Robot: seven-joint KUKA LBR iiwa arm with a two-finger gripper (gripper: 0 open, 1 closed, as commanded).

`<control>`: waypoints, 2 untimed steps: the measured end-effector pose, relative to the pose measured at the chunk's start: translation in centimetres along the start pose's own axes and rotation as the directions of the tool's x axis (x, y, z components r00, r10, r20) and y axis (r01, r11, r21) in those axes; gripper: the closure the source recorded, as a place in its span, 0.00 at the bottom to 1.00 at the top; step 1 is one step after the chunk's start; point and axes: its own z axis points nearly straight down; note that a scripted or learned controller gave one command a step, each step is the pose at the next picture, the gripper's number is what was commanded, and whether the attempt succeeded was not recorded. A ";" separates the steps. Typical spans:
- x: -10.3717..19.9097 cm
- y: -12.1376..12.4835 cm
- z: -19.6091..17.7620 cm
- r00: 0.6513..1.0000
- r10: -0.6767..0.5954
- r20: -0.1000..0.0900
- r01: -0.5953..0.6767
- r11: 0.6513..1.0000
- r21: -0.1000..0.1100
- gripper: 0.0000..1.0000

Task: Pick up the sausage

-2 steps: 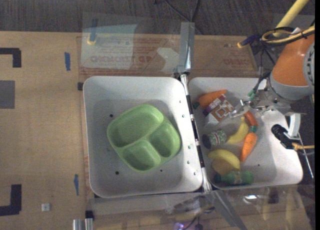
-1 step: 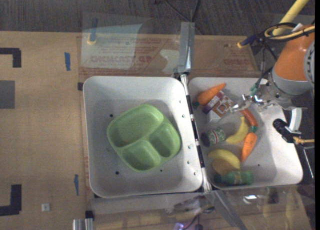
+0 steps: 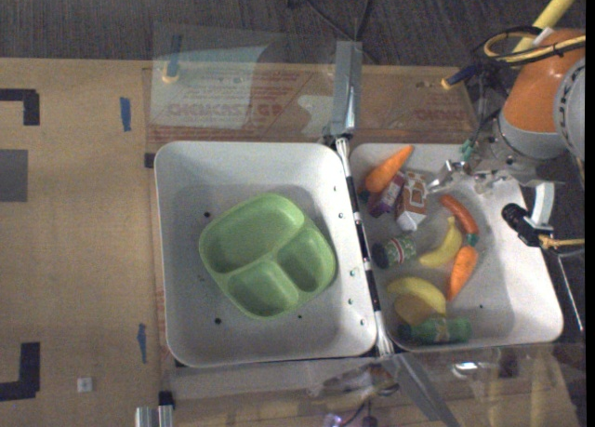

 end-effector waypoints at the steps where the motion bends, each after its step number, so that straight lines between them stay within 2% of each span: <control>1: -0.1 0.3 0.0 1.000 0.001 -0.001 -0.001 1.000 0.000 0.00; 2: -1.9 0.3 1.0 1.000 0.023 -0.019 -0.022 1.000 0.012 0.00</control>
